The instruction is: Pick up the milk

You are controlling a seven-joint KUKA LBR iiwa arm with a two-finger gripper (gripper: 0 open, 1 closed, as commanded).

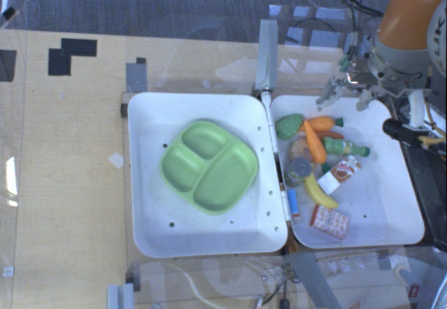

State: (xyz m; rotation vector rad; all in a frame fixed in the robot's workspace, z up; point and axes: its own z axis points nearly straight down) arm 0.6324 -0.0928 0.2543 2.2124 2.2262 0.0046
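Milk carton, the small white one with a red-brown label, lies on its side in the middle of the right bin, and from my console I see nothing gripping it. Going by size: the bench carries both white bins side by side. My arm comes in from the upper right, its orange band high over the right bin's far corner and the wrist angled down and left. The left bin holds a green divided plate. My gripper hovers over the right bin's far edge, fingers spread apart with nothing between them. The carton sits well nearer the camera than the gripper, apart from it, with a carrot and a green bottle lying between them. A banana touches the carton's near-left end, and a red snack packet lies just nearer still.
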